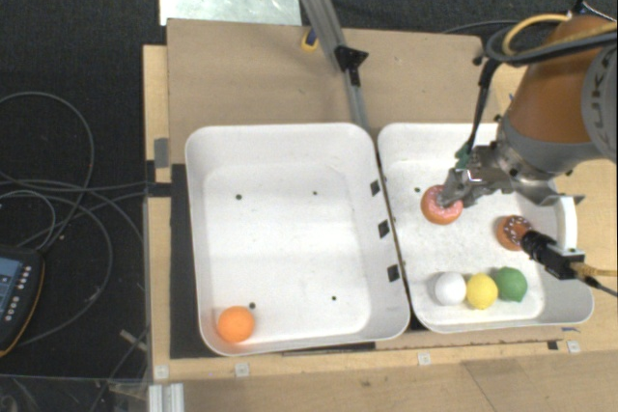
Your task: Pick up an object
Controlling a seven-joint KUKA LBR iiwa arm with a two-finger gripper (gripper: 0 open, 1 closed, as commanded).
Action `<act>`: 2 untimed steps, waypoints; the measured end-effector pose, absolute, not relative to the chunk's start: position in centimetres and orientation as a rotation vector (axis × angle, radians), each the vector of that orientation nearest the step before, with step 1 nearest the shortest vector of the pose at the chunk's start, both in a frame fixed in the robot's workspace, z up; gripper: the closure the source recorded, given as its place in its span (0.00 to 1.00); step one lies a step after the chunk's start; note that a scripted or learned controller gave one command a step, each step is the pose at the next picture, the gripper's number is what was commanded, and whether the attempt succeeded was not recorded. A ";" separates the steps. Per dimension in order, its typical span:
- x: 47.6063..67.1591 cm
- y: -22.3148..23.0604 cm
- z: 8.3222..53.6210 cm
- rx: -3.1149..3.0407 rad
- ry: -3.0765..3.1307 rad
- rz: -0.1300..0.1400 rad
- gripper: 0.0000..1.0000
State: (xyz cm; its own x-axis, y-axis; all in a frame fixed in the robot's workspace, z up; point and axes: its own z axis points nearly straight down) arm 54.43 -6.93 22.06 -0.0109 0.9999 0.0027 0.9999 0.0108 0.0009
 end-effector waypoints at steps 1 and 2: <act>54.5 -1.4 21.3 -2.208 -2.233 -0.004 1.00; 53.3 4.3 21.9 -2.207 -2.233 -0.004 1.00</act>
